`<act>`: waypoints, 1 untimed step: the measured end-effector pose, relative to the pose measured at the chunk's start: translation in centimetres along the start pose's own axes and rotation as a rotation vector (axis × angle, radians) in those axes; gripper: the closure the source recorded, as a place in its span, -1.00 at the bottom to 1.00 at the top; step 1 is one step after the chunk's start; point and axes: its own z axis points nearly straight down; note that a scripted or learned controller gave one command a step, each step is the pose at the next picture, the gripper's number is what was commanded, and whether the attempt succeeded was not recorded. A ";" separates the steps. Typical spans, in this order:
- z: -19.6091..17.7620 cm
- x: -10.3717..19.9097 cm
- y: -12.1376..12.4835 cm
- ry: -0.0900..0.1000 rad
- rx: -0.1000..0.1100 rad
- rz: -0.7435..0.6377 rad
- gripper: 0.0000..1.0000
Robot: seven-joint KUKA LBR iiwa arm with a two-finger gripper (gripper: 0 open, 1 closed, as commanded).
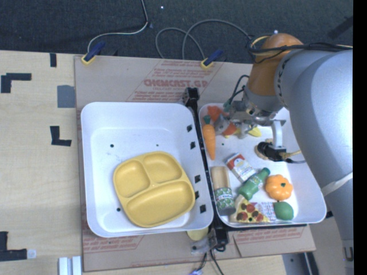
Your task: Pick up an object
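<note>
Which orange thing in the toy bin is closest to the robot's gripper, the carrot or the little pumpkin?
The long orange toy carrot, lying along the bin's left wall, just left of the gripper. The round orange pumpkin sits farther away, near the bin's front right corner.

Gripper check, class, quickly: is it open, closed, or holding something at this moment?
Gripper: cannot be told. It sits low over the far end of the right bin, among small toy foods, and the wrist hides its tips.
</note>
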 end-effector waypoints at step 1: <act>0.0 0.1 0.0 -0.003 -0.001 0.001 -1.00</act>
